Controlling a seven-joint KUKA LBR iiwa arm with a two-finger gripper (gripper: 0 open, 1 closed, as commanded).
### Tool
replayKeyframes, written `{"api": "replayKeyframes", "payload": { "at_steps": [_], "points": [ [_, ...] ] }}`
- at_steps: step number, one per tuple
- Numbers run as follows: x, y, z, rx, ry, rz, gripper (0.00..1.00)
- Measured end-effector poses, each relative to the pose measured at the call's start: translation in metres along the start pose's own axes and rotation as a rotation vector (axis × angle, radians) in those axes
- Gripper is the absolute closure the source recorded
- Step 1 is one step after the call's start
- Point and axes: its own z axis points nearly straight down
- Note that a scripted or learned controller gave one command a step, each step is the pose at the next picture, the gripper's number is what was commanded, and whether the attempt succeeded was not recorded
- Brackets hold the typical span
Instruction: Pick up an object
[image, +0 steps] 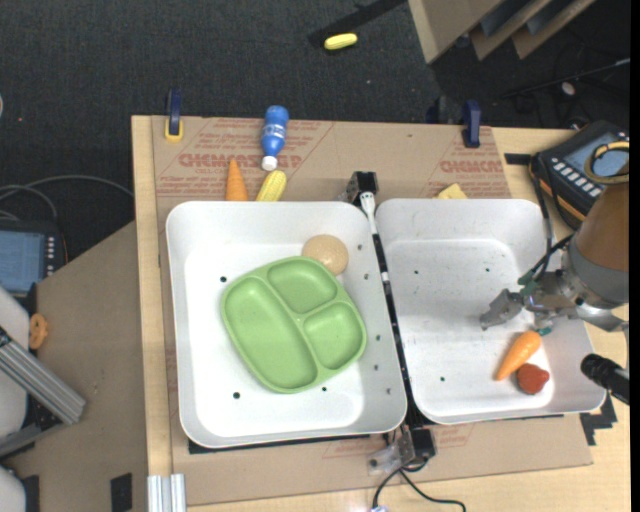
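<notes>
One orange carrot (518, 354), tapered, touching red ball (533, 379).

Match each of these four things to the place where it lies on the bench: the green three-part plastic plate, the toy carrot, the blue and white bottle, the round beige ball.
Things:
1. green three-part plastic plate
2. orange toy carrot with a red end
3. blue and white bottle
4. round beige ball

Places:
A. on the cardboard behind the left white bin
B. in the right white bin, near its front corner
C. middle of the left bin
D. in the left bin, touching the plate's far rim

Pairs: 1-C, 2-B, 3-A, 4-D
</notes>
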Motion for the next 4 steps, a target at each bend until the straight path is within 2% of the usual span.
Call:
{"api": "replayKeyframes", "payload": {
  "at_steps": [1,2,3,4],
  "points": [
    [-0.045,-0.027,0.062,-0.008,0.003,-0.005,0.0],
    [-0.044,-0.026,0.051,-0.012,-0.002,-0.006,1.0],
    [0.026,-0.002,0.062,-0.008,0.0,-0.014,1.0],
    [0.088,0.083,-0.047,-0.028,-0.002,-0.018,1.0]
  ]
}}
